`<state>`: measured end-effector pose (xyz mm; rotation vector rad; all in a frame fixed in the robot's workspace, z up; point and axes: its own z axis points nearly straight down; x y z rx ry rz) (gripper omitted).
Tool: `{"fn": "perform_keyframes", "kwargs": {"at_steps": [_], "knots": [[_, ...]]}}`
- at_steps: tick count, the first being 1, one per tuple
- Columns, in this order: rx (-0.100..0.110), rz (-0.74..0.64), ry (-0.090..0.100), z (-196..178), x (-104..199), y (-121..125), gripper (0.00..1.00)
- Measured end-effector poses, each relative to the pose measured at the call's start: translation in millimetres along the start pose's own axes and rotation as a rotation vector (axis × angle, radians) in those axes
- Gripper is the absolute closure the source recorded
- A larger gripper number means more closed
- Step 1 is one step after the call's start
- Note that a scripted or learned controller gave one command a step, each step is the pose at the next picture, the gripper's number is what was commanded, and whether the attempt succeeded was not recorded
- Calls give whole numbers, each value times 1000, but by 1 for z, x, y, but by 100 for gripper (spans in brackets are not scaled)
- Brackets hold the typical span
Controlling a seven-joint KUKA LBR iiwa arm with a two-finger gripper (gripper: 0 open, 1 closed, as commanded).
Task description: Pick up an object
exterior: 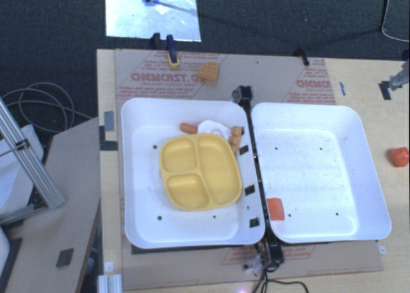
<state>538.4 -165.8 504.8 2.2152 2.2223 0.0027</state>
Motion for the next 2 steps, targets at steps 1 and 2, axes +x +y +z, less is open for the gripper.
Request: {"fn": "perform_keyframes", "kwargs": {"at_steps": [1, 2], "knots": [[0, 0, 0, 0, 0, 0, 0], [0, 0, 0, 0, 0, 0, 0]]}}
